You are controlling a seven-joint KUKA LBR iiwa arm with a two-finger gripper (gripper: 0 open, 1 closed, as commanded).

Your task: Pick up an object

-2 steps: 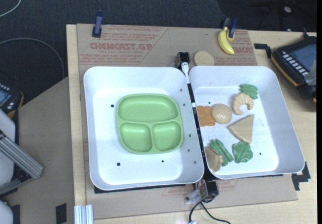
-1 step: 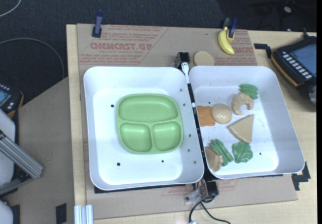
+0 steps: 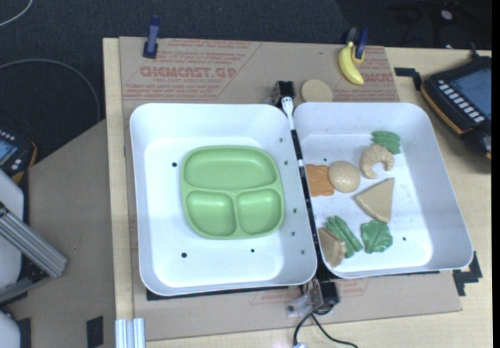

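Two shallow white bins sit side by side on the table (image 3: 78, 182), meeting along a dark seam, which serves here as the landmark. Left of the seam, the left bin (image 3: 156, 260) holds one thing: a green divided plate (image 3: 232, 191) with three compartments, one long section on the far side and two smaller ones on the near side, lying flat in the bin's middle. Right of the seam, the right bin (image 3: 437, 213) holds seven small food pieces. Just beside the seam lies an orange slab (image 3: 317, 181), touching a round tan bun (image 3: 344, 176). Farther right of the seam sit a croissant (image 3: 376, 159) and, beyond it toward the far corner, a green leafy piece (image 3: 386, 140). A tan wedge (image 3: 376, 200) lies near the bun. At the near side, close to the seam, a green bean bundle (image 3: 342, 233) overlaps a small tan piece (image 3: 330, 246); a green broccoli piece (image 3: 376, 236) sits just right of them. Count: two bins, one plate, three green pieces, four tan or orange pieces. Beyond the bins, on the table, a yellow banana (image 3: 351, 65) and a tan disc (image 3: 316, 91). Hand state: cannot tell.
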